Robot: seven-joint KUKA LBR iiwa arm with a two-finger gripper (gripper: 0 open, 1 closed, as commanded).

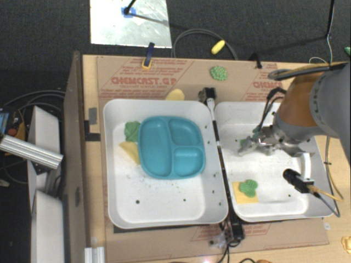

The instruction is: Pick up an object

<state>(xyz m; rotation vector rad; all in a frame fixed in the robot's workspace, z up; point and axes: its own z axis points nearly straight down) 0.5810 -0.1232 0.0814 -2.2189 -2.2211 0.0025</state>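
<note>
Two shallow white bins sat side by side on a brown cardboard-covered bench (164,81), the left bin (118,163) at the centre of the frame and the right bin (274,204) toward the right. A teal divided plate (171,148) lay in the left bin, with a small green piece (131,129) touching its upper left edge and a pale yellow piece (129,150) tucked against its left side. In the lower left part of the right bin, a small green object (248,186) rested on a yellow square (244,194). The grey arm with its orange band (299,104) reached in from the right edge, and the gripper (253,142) hung over the upper middle of the right bin, above and apart from the green object; whether it was open or closed could not be told. On the cardboard above the bins lay a green knobbly item (219,73) and a yellow piece (175,95) at the left bin's top rim.
</note>
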